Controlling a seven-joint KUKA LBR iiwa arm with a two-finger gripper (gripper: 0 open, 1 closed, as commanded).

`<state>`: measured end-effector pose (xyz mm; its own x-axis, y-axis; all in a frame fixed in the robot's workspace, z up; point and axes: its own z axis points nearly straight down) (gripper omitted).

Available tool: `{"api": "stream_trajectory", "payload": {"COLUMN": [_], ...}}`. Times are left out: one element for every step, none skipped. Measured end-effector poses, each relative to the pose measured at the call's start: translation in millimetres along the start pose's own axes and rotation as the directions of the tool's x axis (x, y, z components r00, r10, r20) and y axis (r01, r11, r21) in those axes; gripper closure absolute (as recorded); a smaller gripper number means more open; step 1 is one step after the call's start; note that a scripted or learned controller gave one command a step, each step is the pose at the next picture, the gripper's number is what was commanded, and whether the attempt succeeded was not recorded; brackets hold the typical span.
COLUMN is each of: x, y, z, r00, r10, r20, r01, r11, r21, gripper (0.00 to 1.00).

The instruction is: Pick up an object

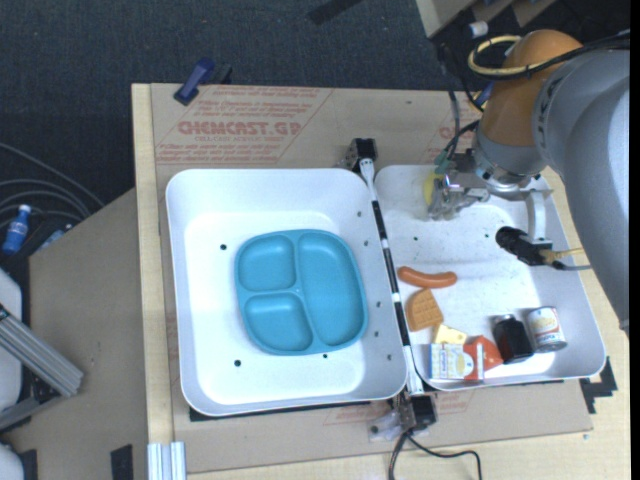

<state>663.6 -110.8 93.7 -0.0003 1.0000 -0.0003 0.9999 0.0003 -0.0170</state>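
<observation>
My gripper (447,196) hangs low over the far left corner of the right bin (565,298). A small yellow-green thing (437,186) shows right at its tip; whether it is held is not clear. Nearer the front of that bin lie an orange sausage (427,278), a tan bread-like piece (424,311), a yellow wedge (451,336), a white and red carton (457,362), a black block (513,337) and a small tin can (545,329).
The left bin (200,208) holds a blue divided plate (299,291). A ridge (385,258) separates the two bins. The grey arm with its orange band (525,88) comes in from the upper right. A blue item (194,83) lies on the cardboard behind the bins.
</observation>
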Motion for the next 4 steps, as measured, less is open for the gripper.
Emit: {"api": "stream_trajectory", "payload": {"x": [0.6,0.7,0.9,16.9], "y": [1.5,1.1,1.6,-47.8], "z": [-1.2,-10.9,-11.3,10.3], "r00": [1.000,1.000,1.000,1.000], "r10": [-0.001,-0.001,-0.001,0.001], "r20": [0.000,0.001,0.001,-0.001], "r01": [0.001,0.001,0.001,-0.001], "r11": [1.000,1.000,1.000,1.000], "r21": [-0.007,-0.004,-0.006,-0.014], "gripper": [0.00,1.00,0.00,0.00]}}
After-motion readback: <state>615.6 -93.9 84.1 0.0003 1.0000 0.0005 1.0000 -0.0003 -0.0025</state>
